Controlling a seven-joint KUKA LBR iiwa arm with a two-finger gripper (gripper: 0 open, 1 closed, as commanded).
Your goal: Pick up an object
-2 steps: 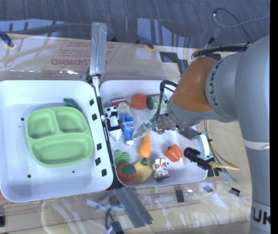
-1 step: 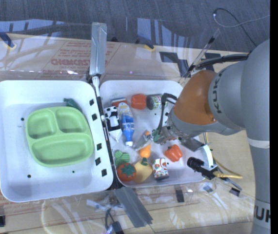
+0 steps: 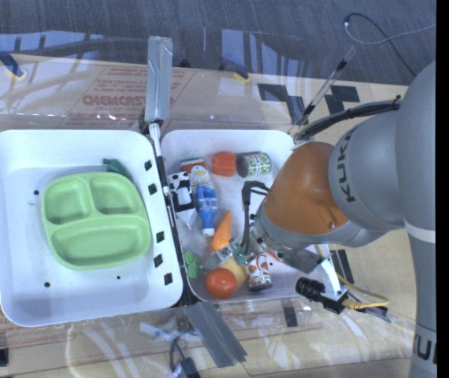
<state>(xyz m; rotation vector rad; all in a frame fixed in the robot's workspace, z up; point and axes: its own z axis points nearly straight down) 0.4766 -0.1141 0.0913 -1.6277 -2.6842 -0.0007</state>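
Observation:
The right bin (image 3: 280,142) holds several small items. An orange-red piece (image 3: 223,164) and a green-labelled can (image 3: 254,164) lie at its far side. A blue bottle (image 3: 205,201) and a carrot (image 3: 222,231) lie in the middle. A red tomato (image 3: 220,283) and a small red-labelled bottle (image 3: 260,275) sit at the near edge. My gripper (image 3: 246,252) reaches down under the orange wrist band, just right of the carrot and above the tomato and small bottle. The wrist hides much of it.
The left bin (image 3: 12,211) holds a green divided plate (image 3: 96,219). A black-and-white item (image 3: 179,189) and a small green piece (image 3: 191,267) lie by the right bin's left wall. The arm's bulk (image 3: 366,179) covers the right bin's right half. Cables lie near the bench's front right.

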